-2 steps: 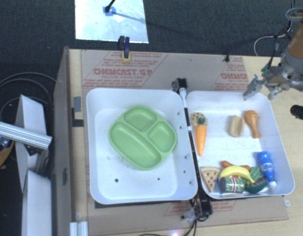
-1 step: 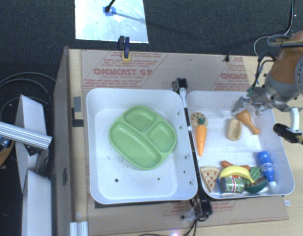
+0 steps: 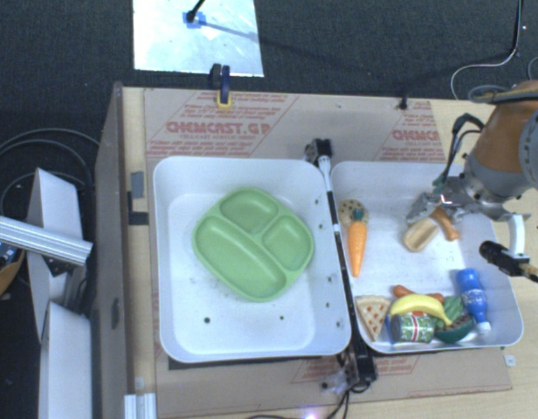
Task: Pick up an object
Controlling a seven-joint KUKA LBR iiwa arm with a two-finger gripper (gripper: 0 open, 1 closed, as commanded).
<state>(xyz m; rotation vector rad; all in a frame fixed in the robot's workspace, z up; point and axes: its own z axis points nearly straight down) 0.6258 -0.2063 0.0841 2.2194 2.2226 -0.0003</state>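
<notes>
As you look from the front edge of the surface (image 3: 251,378) upward, you meet a cluster in the right bin's (image 3: 513,326) near end: a cracker-like wedge (image 3: 372,312), a green-labelled can (image 3: 414,328), a banana (image 3: 419,305) and a blue bottle (image 3: 472,298) lying close together, some touching. The left bin (image 3: 177,321) beside it carries a green divided plate (image 3: 253,243) near its middle. Farther up the right bin, a carrot (image 3: 357,246) lies lengthwise just beside the divider between the bins. To its right, a hot dog in a bun (image 3: 428,230) lies tilted, and the tool (image 3: 437,204) sits right over its upper end, touching or nearly so. You cannot tell from this angle whether the tool is spread or pinching the bun. The grey arm with its orange band (image 3: 505,142) enters behind it from the right.
</notes>
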